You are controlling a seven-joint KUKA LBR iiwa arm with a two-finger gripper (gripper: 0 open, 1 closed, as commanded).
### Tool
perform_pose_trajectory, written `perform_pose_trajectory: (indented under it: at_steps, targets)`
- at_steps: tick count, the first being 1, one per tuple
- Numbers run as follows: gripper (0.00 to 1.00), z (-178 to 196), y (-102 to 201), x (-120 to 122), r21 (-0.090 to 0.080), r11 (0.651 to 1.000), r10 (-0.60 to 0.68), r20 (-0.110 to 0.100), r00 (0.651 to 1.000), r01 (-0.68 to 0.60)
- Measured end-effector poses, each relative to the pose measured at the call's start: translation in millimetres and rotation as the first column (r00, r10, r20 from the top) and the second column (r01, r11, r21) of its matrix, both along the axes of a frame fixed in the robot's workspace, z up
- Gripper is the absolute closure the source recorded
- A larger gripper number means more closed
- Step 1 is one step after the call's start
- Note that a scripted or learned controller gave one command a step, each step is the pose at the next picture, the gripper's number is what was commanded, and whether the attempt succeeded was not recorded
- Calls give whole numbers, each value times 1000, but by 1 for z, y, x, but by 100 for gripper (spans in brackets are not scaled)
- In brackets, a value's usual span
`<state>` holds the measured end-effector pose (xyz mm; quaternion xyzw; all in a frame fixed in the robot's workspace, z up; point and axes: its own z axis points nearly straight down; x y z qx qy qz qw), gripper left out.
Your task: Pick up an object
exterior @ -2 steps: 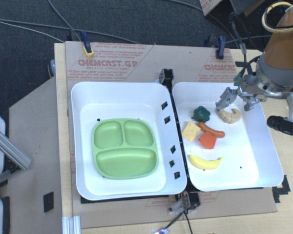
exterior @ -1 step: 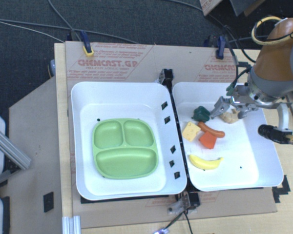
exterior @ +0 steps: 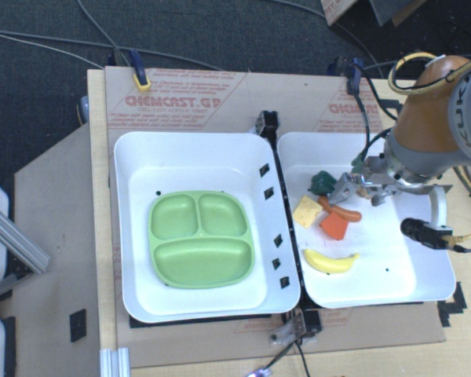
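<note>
The hand point(exterior: 352, 187) hangs low in the right bin point(exterior: 424, 277), at the frame's right centre, though I can't tell how it is set. Just below and left of it lies a red sausage point(exterior: 345, 212), long axis running left to right, with an orange wedge point(exterior: 334, 226) touching beneath. Further left, a yellow cheese block point(exterior: 307, 211); above, a dark green piece point(exterior: 323, 182). A banana point(exterior: 330, 262) lies lower, apart. The left bin point(exterior: 133, 210) holds a green divided plate point(exterior: 201, 238).

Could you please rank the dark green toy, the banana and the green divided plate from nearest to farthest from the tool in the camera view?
1. Dark green toy: right bin, just left of the tool.
2. Banana: right bin, toward its front edge, below the tool in the picture.
3. Green divided plate: left bin, across the divider.
</note>
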<state>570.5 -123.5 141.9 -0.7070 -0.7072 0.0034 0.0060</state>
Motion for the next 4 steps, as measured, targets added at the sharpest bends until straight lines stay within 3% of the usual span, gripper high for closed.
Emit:
perform_pose_trajectory:
  at_steps: [1,2,4]
  targets:
    - [0,-56,0,-1,0,1000,0,1,1000,0]
    - [100,-47,1,0,1,1000,0,1,1000,0]
    - [100,56,5,3,-4,1000,2,15,1000,-2]
